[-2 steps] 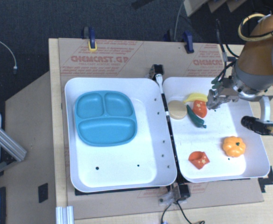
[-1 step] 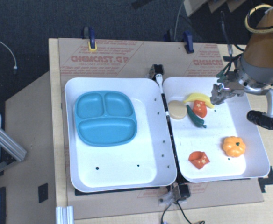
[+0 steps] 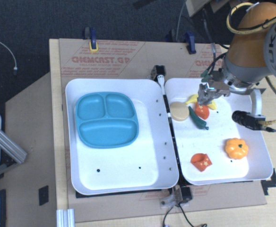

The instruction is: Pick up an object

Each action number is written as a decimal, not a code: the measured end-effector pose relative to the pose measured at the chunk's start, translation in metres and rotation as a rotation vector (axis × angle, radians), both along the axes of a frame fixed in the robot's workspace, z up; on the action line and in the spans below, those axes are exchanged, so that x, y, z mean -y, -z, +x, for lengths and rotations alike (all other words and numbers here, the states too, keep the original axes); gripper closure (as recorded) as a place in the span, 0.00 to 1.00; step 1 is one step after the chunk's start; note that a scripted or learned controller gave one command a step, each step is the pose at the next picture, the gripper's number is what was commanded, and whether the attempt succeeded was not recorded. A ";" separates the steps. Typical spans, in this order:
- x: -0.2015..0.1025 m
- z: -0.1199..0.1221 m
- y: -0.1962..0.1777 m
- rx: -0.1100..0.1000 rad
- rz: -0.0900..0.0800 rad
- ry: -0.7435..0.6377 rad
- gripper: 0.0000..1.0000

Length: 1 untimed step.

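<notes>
My gripper (image 3: pixel 205 100) hangs over the back of the right bin (image 3: pixel 258 167), just above a small red tomato-like piece (image 3: pixel 202 111). A green pepper-shaped piece (image 3: pixel 198 118) lies against the tomato's left side. A yellow piece (image 3: pixel 192 99) pokes out behind the gripper. A tan round biscuit-like piece (image 3: pixel 179 111) rests at the bin's left wall. Nearer the front lie a red pepper (image 3: pixel 201 161) and an orange pumpkin-shaped piece (image 3: pixel 236 148). The fingers are hidden by the wrist body.
The left bin (image 3: pixel 147 169) holds a blue divided plate (image 3: pixel 107 119). A black cable connector (image 3: pixel 245 119) juts over the right bin's right side. Clamps stand along the bench's back edge (image 3: pixel 93 44).
</notes>
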<state>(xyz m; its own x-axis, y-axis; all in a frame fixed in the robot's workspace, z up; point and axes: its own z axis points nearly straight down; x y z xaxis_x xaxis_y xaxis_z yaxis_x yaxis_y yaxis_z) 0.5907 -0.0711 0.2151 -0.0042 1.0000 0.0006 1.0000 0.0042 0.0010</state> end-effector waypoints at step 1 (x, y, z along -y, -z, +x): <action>-0.060 -0.008 0.005 -0.004 0.001 0.000 1.00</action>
<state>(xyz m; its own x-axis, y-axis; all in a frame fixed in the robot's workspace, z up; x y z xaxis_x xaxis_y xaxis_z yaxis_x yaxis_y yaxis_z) 0.5825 -0.0112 0.2099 -0.0046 1.0000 0.0015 1.0000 0.0047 -0.0026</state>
